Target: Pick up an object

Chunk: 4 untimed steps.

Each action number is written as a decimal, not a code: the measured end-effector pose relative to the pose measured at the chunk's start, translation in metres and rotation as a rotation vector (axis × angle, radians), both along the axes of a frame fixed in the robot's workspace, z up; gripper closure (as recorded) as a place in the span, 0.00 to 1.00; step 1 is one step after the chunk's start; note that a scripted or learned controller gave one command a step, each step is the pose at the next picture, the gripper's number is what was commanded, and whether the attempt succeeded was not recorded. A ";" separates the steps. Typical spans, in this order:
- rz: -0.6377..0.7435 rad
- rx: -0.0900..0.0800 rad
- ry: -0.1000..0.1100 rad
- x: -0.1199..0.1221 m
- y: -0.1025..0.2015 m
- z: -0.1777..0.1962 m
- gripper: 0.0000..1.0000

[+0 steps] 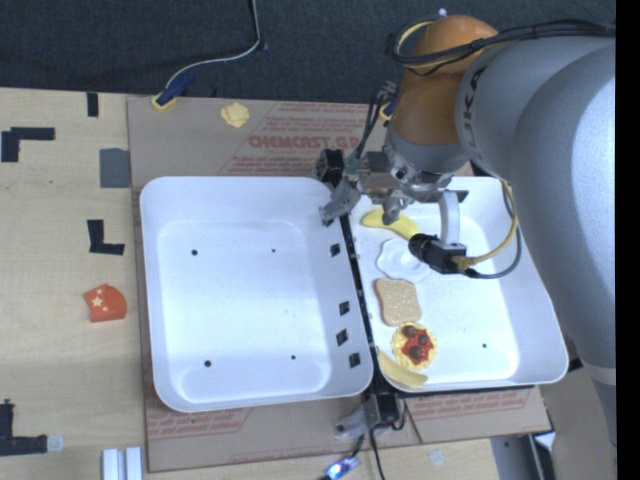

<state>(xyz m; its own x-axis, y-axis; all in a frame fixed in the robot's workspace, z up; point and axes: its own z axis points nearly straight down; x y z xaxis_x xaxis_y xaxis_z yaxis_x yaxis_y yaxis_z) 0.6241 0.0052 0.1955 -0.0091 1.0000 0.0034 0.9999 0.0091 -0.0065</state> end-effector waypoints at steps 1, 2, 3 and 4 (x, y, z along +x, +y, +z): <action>-0.017 -0.009 -0.009 -0.001 -0.109 0.042 0.00; -0.005 -0.003 -0.001 0.034 -0.064 -0.015 0.00; -0.012 -0.006 0.002 0.041 -0.118 -0.099 0.00; 0.000 -0.001 -0.017 0.046 -0.040 0.021 0.00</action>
